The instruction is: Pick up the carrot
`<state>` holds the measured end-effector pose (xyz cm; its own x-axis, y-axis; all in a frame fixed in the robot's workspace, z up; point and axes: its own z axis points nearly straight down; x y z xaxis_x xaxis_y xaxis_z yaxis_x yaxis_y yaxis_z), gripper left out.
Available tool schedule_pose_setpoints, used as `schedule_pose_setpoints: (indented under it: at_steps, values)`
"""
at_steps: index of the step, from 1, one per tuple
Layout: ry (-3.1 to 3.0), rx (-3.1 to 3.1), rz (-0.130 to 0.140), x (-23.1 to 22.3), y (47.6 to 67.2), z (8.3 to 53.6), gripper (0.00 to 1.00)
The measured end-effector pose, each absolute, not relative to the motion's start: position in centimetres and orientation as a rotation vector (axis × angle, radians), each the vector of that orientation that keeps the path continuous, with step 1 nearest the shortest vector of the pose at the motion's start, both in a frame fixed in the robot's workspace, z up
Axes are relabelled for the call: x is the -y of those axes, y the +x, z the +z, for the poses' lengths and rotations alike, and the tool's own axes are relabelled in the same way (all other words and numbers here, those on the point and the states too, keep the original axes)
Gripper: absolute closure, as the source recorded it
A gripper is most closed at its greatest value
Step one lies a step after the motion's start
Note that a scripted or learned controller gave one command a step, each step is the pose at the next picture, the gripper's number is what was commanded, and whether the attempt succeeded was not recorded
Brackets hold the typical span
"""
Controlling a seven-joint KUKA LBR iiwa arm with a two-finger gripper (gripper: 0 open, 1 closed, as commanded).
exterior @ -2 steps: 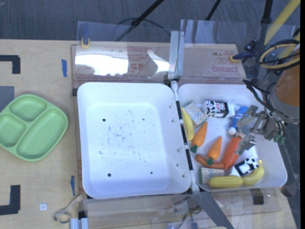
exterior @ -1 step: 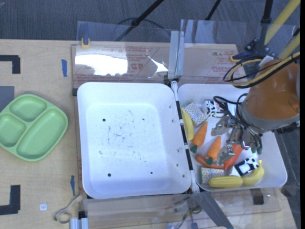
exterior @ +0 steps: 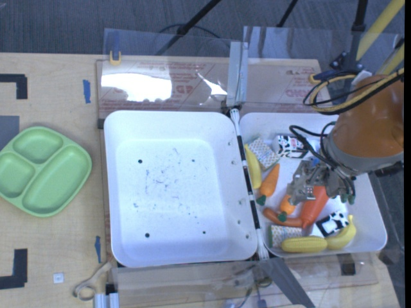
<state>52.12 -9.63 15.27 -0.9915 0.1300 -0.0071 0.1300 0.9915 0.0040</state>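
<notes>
Carrot not lifted yet: lying in right bin, my gripper right over it. Can't tell if anything is gripped.

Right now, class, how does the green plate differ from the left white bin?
The green plate is rounded and split into three sections; the left white bin is squarish with one open floor. The plate lies on the bench left of the bin, and looks smaller. Both are shallow.
</notes>
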Motion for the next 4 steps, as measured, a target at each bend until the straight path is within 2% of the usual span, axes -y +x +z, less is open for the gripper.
schedule_pose_setpoints:
  at_steps: [1,2,3,4]
  values:
    - [0.204,-3.128,0.006,9.6,52.1,15.3,0.0]
    - [-0.256,-3.114,-0.003,10.7,58.7,9.2,0.0]
    - [-0.554,-3.081,0.0,9.3,60.0,8.7,0.0]
    - [-0.656,-3.066,0.0,12.4,55.8,20.2,0.0]
